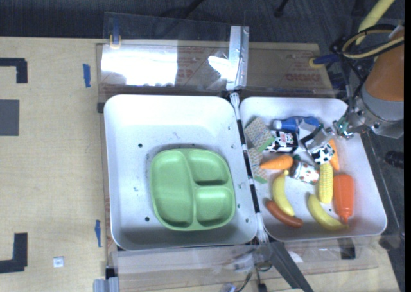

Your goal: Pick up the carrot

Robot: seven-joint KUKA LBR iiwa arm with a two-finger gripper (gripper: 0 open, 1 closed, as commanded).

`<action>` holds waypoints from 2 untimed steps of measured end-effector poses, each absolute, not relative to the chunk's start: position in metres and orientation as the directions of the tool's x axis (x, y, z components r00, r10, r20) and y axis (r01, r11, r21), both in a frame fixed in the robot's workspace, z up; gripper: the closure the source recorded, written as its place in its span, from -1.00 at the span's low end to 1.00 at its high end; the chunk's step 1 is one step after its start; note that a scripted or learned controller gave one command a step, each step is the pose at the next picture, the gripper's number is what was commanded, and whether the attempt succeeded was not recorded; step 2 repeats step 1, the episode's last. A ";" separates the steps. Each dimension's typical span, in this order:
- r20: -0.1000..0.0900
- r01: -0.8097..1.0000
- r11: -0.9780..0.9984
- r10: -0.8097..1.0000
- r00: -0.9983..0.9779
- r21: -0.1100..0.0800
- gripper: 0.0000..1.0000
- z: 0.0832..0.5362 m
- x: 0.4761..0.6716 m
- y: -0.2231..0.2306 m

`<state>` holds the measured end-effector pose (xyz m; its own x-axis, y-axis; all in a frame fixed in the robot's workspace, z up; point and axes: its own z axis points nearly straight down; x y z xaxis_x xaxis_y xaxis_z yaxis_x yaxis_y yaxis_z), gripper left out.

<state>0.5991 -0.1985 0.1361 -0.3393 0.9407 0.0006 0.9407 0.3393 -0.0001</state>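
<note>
The grey arm (380, 108) reaches in from the right over the far right corner of the right-hand bin (379, 219), 1 of 2 white bins on the bench. Its gripper (329, 135) hangs above the clutter, and from this slant you cannot tell whether it is spread or pressed together. Nothing can be seen in its grasp.

The carrot (276, 163) lies on its side near the bin's left wall, about midway down and well apart from the gripper. It is hemmed in: a cow-patterned toy (282, 141) sits just behind it, a banana (280, 196) just in front, and a small white item (306, 173) touches or nearly touches its right end.

You should watch for a mistaken grab. An orange bottle-shaped piece (343, 197) and an ear of corn (326, 181) lie closer to the gripper than the carrot does, and the bottle's colour could fool the program. A descent slightly off line would probably catch the toy or the banana, or knock the carrot against the wall. A pinch near its tapered end looks likely to slip.

The green divided plate (191, 188) in the left bin (119, 175) plays no part.
</note>
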 end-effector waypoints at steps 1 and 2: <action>-0.006 0.956 0.295 0.956 -0.295 0.005 -1.00 0.119 0.619 -0.112; -0.006 0.956 0.295 0.956 -0.295 0.005 -1.00 0.119 0.619 -0.112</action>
